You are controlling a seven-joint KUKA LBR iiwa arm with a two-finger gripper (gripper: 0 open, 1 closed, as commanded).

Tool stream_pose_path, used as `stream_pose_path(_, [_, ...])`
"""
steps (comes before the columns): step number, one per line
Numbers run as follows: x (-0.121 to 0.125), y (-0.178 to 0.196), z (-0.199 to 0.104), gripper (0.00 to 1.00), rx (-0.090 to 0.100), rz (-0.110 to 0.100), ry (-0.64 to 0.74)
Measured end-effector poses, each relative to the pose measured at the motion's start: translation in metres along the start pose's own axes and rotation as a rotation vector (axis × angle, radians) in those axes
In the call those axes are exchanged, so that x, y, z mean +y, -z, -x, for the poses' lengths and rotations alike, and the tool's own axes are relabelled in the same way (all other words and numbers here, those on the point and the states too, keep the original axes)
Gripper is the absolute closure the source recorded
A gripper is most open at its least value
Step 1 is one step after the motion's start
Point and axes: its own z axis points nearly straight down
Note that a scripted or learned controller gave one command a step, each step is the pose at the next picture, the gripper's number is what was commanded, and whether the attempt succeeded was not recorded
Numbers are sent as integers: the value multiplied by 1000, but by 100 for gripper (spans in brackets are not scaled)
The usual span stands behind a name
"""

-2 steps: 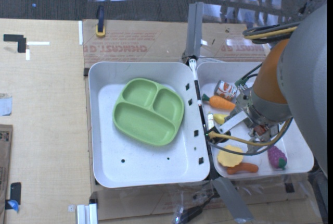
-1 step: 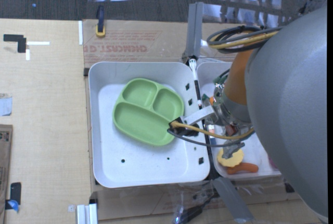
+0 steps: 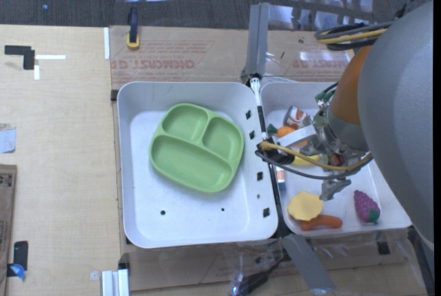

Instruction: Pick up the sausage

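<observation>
gripper: low over middle of right bin, tangled in cables, mostly hidden under the wrist
grip state: cannot tell, released or clenched not readable from this view; nothing seen held
cables: yellow cable and black one looping from the gripper toward the bins' shared wall
sausage: taken as the orange-red long piece lying flat at front of right bin, near the front rim; apart from the gripper, in front of it
yellow piece: flat, rounded, touching the sausage, overlapping its left end
grapes: purple bunch with green tip, right of the sausage, front-right of right bin, apart from it
orange-white item: back part of right bin, behind the gripper; too small to identify
arm: grey, big, entering from right, covering right side of right bin
orange band: just above the wrist, over back of right bin
left bin: beside right bin, sharing a wall
green plate: three compartments, lying flat in left bin, centre-back
bench: light wood, left of the bins
</observation>
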Motion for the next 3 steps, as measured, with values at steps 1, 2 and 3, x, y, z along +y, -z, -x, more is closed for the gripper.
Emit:
stream_pose_path(1, [79,-93,34,0,-1,-3,6])
stream_pose_path(2, [67,0,-24,0,1,-1,5])
stream_pose_path(3, [89,-101,38,0,1,-4,188])
